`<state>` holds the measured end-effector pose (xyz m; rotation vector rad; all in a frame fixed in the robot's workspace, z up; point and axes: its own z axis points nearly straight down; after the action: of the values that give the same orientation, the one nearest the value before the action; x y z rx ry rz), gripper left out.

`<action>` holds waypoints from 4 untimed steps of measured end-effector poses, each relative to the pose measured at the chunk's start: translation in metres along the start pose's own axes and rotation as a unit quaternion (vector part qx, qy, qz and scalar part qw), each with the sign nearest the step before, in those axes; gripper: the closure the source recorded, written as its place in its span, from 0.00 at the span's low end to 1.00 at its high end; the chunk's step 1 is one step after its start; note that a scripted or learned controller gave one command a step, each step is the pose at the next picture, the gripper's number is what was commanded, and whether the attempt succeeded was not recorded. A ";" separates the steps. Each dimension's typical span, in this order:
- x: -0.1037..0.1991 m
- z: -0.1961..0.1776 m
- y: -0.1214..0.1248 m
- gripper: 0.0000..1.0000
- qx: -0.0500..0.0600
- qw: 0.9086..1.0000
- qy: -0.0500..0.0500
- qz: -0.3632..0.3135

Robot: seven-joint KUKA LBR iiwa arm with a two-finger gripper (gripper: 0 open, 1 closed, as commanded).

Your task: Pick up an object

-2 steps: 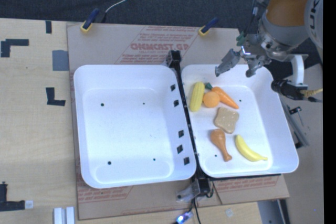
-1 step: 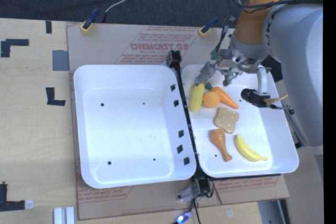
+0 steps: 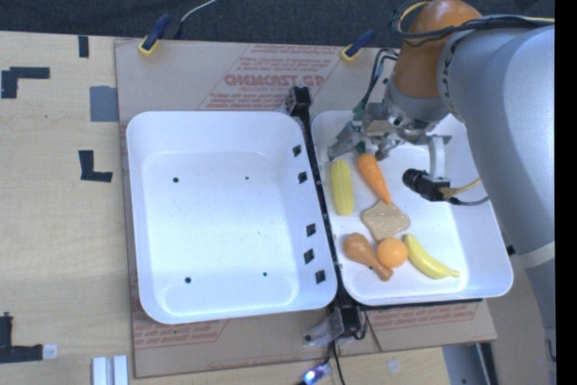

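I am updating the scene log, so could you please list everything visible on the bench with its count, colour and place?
bins: 2, white, side by side on the board; left bin, right bin
corn: 1, yellow, right bin, left side
carrot: 1, orange, right bin, beside the corn
bread: 1, tan, right bin, middle
drumstick: 1, brown, right bin, near front
orange: 1, orange, touching the drumstick
banana: 1, yellow, right bin, front right
board: 1, brown, under the bins
clamps: 2, yellow and blue, board's far edge
arm: 1, grey with orange band, from the right
gripper: 1, above the carrot's top
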<state>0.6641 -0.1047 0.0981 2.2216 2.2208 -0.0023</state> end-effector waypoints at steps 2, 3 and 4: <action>-0.033 -0.001 -0.069 1.00 0.001 1.000 0.001 0.000; 0.063 -0.181 -0.025 1.00 -0.009 1.000 0.001 -0.005; 0.108 -0.117 -0.117 1.00 0.007 1.000 0.002 -0.002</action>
<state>0.5470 0.0038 0.2152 2.2258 2.2333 -0.0128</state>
